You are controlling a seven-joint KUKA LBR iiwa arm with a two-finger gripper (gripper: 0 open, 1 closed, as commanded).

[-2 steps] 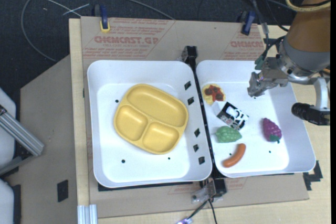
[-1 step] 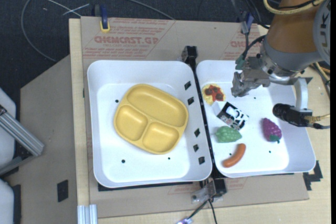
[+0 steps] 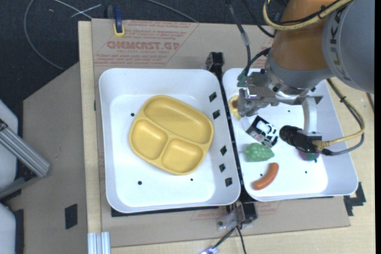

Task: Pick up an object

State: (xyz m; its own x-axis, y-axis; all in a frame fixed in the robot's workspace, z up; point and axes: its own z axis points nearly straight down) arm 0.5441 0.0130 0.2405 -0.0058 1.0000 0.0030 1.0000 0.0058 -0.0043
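Over the right bin (image 3: 333, 178), the gripper (image 3: 247, 105) hangs, finger state impossible to tell. Nearest object, a black-and-white piece (image 3: 262, 129), lies toward five o'clock; green toy (image 3: 259, 153) and sausage (image 3: 266, 176) lie beyond it.

The left shallow white bin (image 3: 113, 146) is mostly taken up by a yellow plastic divided plate (image 3: 171, 134) near its middle; bare floor runs along its left wall, its near edge and its near right corner. In the right shallow white bin (image 3: 339, 178), the grey arm with the orange band (image 3: 309, 15) covers the far half. Toward the near left corner lie a green leafy toy (image 3: 259, 153), an orange sausage-shaped toy (image 3: 265, 176) and a small black-and-white block (image 3: 263, 129), close together. The near right corner is open floor.
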